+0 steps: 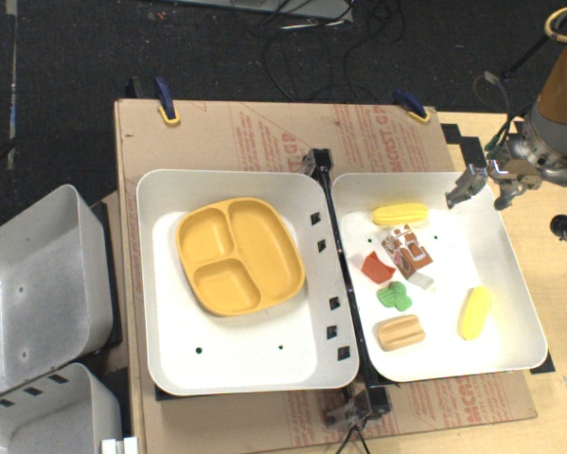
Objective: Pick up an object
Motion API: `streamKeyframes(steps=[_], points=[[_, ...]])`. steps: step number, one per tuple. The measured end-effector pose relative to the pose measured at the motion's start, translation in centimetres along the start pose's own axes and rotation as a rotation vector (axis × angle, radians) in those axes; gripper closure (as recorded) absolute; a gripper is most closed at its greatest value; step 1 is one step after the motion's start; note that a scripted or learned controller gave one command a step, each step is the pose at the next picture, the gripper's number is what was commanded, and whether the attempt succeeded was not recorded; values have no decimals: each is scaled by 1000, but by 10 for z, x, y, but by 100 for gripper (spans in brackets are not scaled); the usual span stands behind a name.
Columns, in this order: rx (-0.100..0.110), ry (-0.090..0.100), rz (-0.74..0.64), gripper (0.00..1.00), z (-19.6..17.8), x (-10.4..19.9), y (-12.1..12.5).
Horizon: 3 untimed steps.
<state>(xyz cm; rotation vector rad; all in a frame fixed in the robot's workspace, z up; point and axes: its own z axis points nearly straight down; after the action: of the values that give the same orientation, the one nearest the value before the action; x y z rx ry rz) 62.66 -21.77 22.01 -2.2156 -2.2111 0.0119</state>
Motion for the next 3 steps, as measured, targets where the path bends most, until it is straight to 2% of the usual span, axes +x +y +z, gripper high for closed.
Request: streamKeyframes(steps=[1, 2, 3], points=[[-14, -3, -4, 0, -9, 1, 3], [-10, -2, -2, 0, 34, 1, 1], [-11, -3, -2, 0, 95, -1, 6]])
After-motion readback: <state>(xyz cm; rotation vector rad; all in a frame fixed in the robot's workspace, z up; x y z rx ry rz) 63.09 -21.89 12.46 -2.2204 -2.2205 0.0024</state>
